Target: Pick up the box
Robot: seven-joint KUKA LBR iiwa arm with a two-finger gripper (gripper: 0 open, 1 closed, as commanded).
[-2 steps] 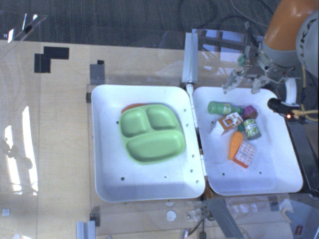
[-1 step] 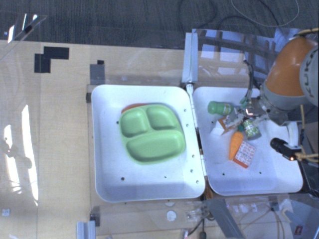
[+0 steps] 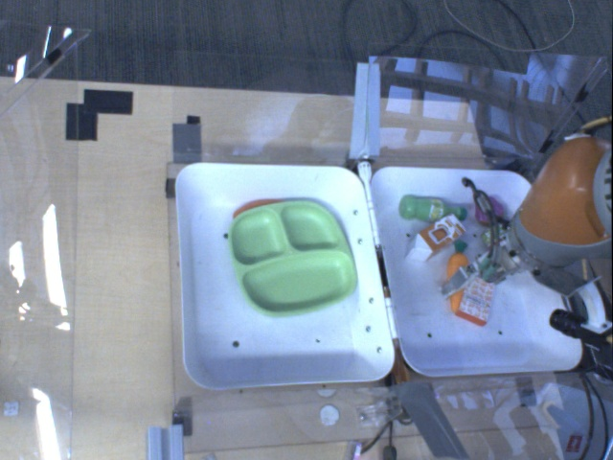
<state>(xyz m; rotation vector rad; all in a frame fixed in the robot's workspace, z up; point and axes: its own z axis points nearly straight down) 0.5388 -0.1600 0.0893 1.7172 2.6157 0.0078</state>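
The box [image 3: 438, 236] is a small white carton with orange and brown print, lying tilted in the upper middle of the right bin [image 3: 536, 353]. My gripper [image 3: 482, 267] hangs low over that bin, a little right of and below the box, above a small orange item [image 3: 459, 261] and a flat orange packet [image 3: 475, 301]. Whether it touches any of them is unclear. The grey arm with its orange band [image 3: 565, 199] reaches in from the right and hides the bin's right side.
A green bottle [image 3: 427, 208] lies just above the box. A dark tangle [image 3: 484, 205] sits near the wrist. The left bin [image 3: 206, 343] holds a green divided plate [image 3: 290, 255] over something red-orange. A clear panel [image 3: 460, 103] stands behind the right bin.
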